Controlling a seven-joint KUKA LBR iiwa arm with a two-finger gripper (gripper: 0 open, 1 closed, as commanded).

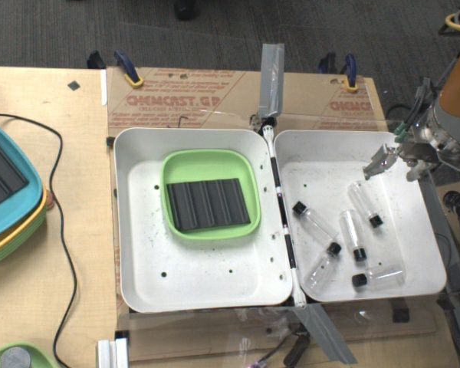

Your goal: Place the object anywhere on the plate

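The end effector [392, 162] hung over the right bin's [425, 282] upper right corner; how far it stood open could not be told, and it held nothing visible. Clear vials [351, 236] lay scattered below it. The green plate [211, 167] sat in the left bin [138, 274].

Just below your tool [391, 162], bare metal with a dull shine, lie clear plastic vials [358, 236] with matt black caps. You'll see both bins [138, 282] are smooth, slightly glossy white plastic. Far left of the tool, the green plate [211, 163] looks matt plastic, holding a ribbed dark-grey insert [208, 204]. The counter [46, 297] is pale wood; brown cardboard [184, 94] lies behind.
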